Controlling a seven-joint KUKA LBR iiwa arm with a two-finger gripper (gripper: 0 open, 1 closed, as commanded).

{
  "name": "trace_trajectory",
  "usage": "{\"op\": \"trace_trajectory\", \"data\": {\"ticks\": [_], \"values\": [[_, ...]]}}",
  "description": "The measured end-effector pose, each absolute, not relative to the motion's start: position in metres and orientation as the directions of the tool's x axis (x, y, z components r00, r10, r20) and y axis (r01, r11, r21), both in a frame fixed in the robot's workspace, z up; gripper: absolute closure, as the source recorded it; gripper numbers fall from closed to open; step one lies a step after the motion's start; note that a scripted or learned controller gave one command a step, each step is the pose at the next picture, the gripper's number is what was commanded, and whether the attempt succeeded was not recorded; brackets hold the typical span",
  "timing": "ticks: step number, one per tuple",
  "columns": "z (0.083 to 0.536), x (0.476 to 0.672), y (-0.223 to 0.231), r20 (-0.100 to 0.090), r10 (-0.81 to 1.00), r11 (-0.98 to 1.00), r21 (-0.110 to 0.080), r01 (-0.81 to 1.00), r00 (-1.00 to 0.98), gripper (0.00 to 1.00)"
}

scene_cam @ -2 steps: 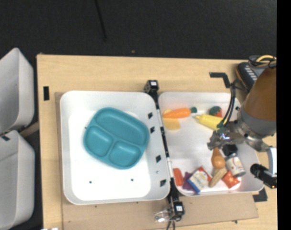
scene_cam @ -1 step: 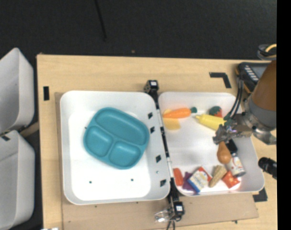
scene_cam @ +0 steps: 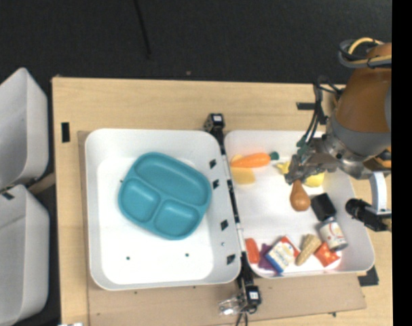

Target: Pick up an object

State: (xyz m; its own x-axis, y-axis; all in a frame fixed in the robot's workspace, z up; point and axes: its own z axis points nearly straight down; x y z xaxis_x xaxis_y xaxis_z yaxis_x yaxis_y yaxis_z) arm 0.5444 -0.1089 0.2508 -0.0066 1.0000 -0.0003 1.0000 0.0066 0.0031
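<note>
Two white bins sit side by side; in the right bin (scene_cam: 260,212), the gripper (scene_cam: 302,172) hangs just above a brown pear-shaped object (scene_cam: 299,197), apparently touching its top. Whether the tool is clenched or released cannot be told.

A toy carrot (scene_cam: 250,159) is lying flat against the right bin's left wall with a yellow block (scene_cam: 244,174) just below it, a brown pear-shaped piece (scene_cam: 300,197) is sitting mid-bin, and a small can (scene_cam: 332,235) and bright packets (scene_cam: 282,255) are crowding the near edge.
</note>
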Motion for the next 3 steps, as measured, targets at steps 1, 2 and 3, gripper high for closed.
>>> {"op": "trace_trajectory", "data": {"ticks": [1,2,3], "values": [[0.239,0.584,-0.077,-0.001,1.0,0.005,0.001,1.0,-0.005,1.0],[0.244,0.631,-0.071,-0.001,1.0,0.004,0.004,1.0,-0.004,1.0],[0.238,0.612,-0.07,-0.002,1.0,-0.001,-0.002,1.0,0.001,1.0]]}}
